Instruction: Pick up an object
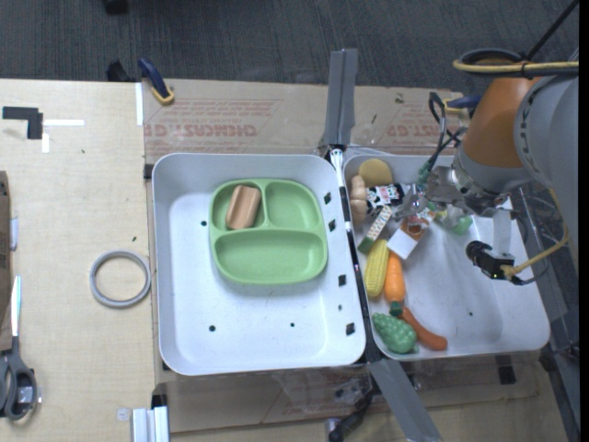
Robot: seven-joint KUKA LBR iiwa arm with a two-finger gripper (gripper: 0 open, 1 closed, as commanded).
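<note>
While the arm reaches in over the right bin, the pincer sits low among the clutter at that bin's upper left; whether it is spread or pinching anything cannot be told, since the toys crowd around it. The step in hand looks like the descent onto a target, with nothing visibly lifted yet. Just beside the pincer lie a small white-and-red item, a black-and-white patterned toy and a yellowish round piece. Below them rest a yellow corn cob, touching an orange carrot, then a green bumpy vegetable and a red-orange pepper. The next move likely calls for closing squarely on one piece and rising straight. A green divided plate holding a tan sausage-like piece sits in the left bin.
</note>
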